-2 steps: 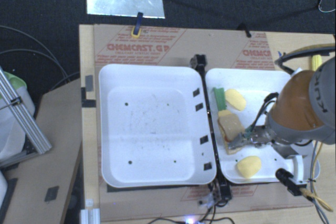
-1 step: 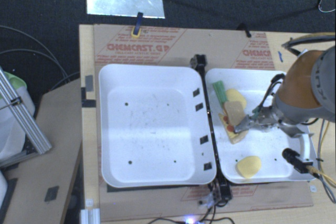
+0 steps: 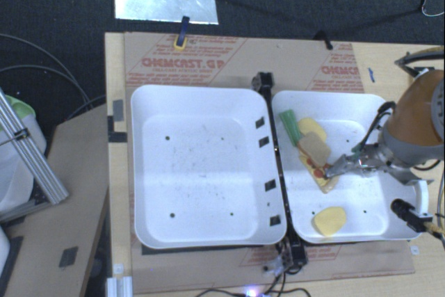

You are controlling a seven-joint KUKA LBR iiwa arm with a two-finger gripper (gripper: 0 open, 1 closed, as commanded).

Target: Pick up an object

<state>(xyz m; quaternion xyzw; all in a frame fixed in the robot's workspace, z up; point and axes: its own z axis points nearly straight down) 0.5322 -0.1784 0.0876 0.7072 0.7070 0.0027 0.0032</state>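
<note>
The gripper [image 3: 332, 170] is reaching into the right bin [image 3: 368, 111] from the right, its fingertips lying low over a cluster of objects near that bin's left wall. Whether the jaws are parted or closed cannot be told, since the tips are merging with the items beneath them.

Directly at the jaws a yellow and red piece [image 3: 321, 177] is lying, touching or just under the tips; contact cannot be confirmed. Just beyond the jaws, up and to the left, a tan block [image 3: 314, 147] is sitting against that piece. Farther past it a pale yellow round piece [image 3: 312, 128] is resting, and beside that a green bar [image 3: 288, 126] is lying along the dividing wall.

Below the jaws, well apart, a yellow oval [image 3: 329, 220] is sitting alone. Farthest off, the left bin [image 3: 149, 104] is standing across the divider.
</note>
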